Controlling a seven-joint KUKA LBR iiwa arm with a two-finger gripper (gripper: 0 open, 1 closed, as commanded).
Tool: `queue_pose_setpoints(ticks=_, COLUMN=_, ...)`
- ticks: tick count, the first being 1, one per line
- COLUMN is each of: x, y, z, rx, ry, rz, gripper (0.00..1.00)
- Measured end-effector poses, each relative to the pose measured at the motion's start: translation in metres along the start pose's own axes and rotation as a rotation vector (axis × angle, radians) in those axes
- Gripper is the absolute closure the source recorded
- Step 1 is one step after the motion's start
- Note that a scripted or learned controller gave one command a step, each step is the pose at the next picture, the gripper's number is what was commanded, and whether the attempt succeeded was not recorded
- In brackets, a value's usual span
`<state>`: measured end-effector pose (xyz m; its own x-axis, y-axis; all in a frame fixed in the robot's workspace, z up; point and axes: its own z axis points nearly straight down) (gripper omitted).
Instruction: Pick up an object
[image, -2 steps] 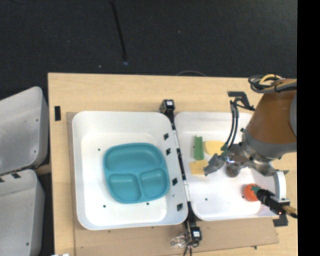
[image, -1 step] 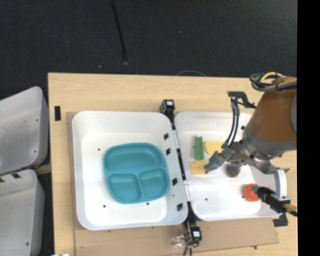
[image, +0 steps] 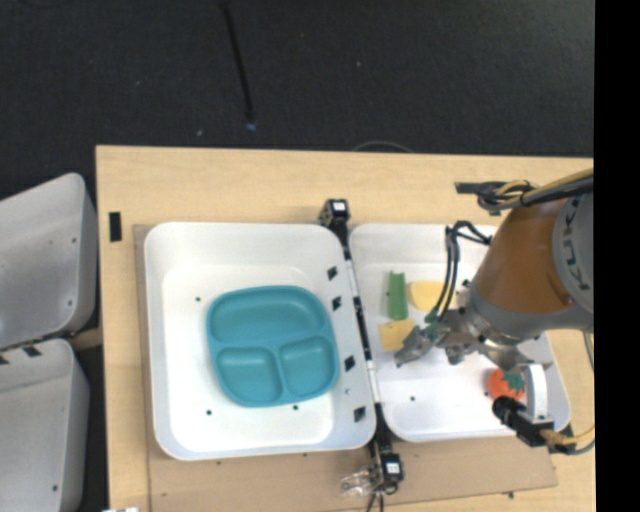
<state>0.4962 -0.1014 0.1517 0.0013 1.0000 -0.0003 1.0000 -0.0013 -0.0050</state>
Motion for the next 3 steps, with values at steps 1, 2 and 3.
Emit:
queue_pose_setpoints(ticks=1, x=-0.001, y=0.001, z=0.05, rx=-0.009, ry=-0.001, rz=0.011, gripper=0.0)
queue_pose_setpoints(ticks=2, x=-0.003, y=0.002, z=0.039, rx=-0.015, ry=-0.004, rz=0.022, gripper=1.0)
queue_pose_setpoints(ticks=3, x=-0.01, y=-0.004, z=-0.008, rx=-0.01, ry=-0.001, rz=0.01, gripper=1.0)
